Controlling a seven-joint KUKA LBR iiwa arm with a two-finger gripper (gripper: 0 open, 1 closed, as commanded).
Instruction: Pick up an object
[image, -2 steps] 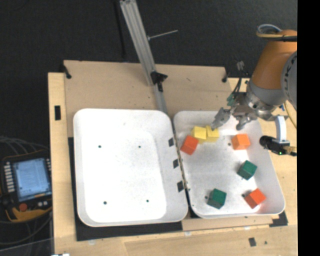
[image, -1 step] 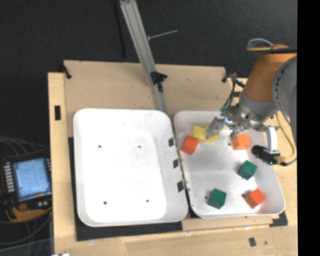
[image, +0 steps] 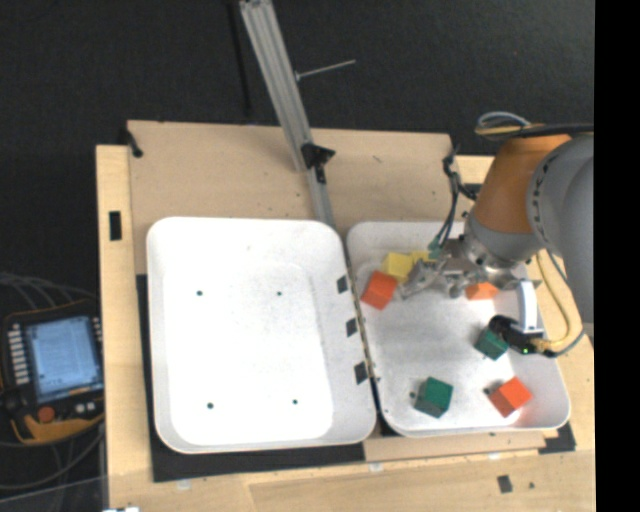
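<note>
- Gripper (image: 432, 277) is low in the right bin (image: 455, 420), far-left part, arm reaching in from the right; can't tell if it is released or clenched, the wrist hardware hides that.
- Likely target: yellow block (image: 401, 264), touching or just beside the gripper tip, near the bin's far wall. Nothing visibly held.
- Orange block (image: 378, 290) sits just near-left of the yellow one, close to the divider wall between bins.
- Risk: the two blocks are crowded, so a close could catch both, or nudge the orange one into the wall and jam.
- Risk: the yellow block may get pushed toward the far wall rather than gripped, judging by the off-centre approach.
- Another orange piece (image: 481, 291) is partly hidden under the wrist; a collision there is possible.
- Yellow block looks roughly cubic, no clear long axis; edges appear slightly rotated against the bin walls, exact heading too small to tell.
- Other candidates well apart: green block (image: 433, 396) near edge, second green block (image: 491, 345), orange block at near-right (image: 509, 396).
- Left bin (image: 160, 300) holds no blocks.
</note>
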